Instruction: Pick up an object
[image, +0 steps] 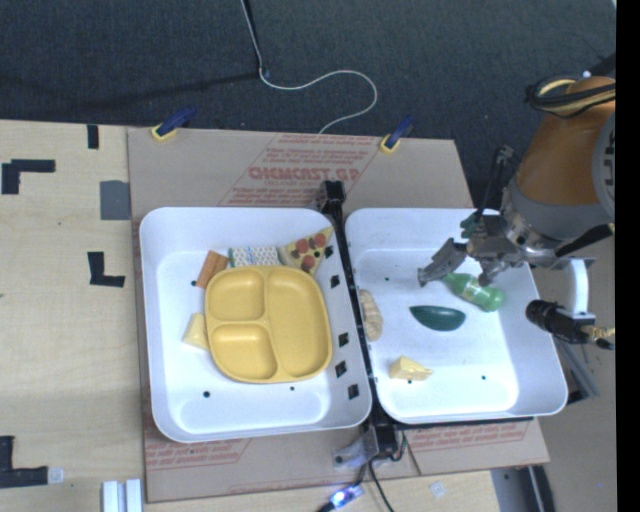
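Note:
My gripper (467, 271) hangs over the upper right part of the right bin (500, 400), its fingers spread open. One finger (438, 268) points down-left; the other sits near the light green bottle-shaped thing (476, 292). That green thing lies just below the fingertips, and I cannot see it clamped between them. A dark green oval piece (438, 318) lies a little lower left of it. Near the bin's front lies a pale yellow chunk (410, 369). A beige ridged item (371, 313) rests against the divider side.
The left bin (160, 300) holds a yellow divided plate (268, 323), with an orange piece (211, 268), a patterned strip (253, 256), a pizza-like slice (310, 249) and a pale wedge (194, 330) around it. A white cable (320, 85) loops behind the bins.

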